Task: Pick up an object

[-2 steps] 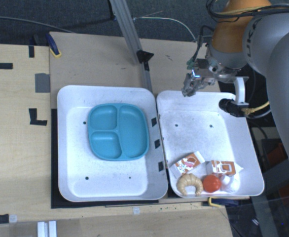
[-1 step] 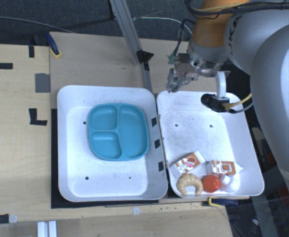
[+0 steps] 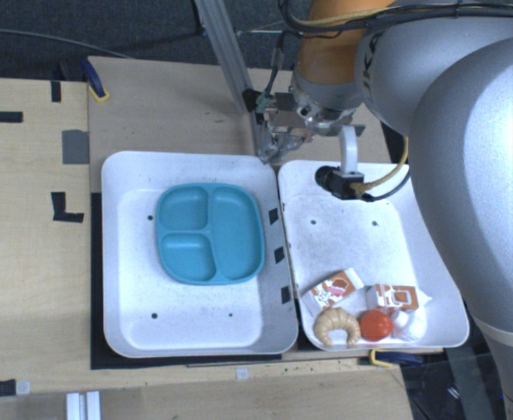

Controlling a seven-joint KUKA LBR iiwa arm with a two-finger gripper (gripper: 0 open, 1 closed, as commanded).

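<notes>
Camera view: the gripper (image 3: pixel 278 150) hangs over the far rim where the two bins meet, and whether it is released or clenched I cannot tell. The objects lie well apart from it, bunched in the near corner of the right bin (image 3: pixel 388 234): a croissant (image 3: pixel 337 325) with its long axis across the bin and tips toward the near rim, a tomato (image 3: pixel 375 325) touching it, and two packets (image 3: pixel 333 290) (image 3: pixel 397 298) behind. A blue plate (image 3: pixel 210 234) sits in the left bin (image 3: pixel 130 261).
</notes>
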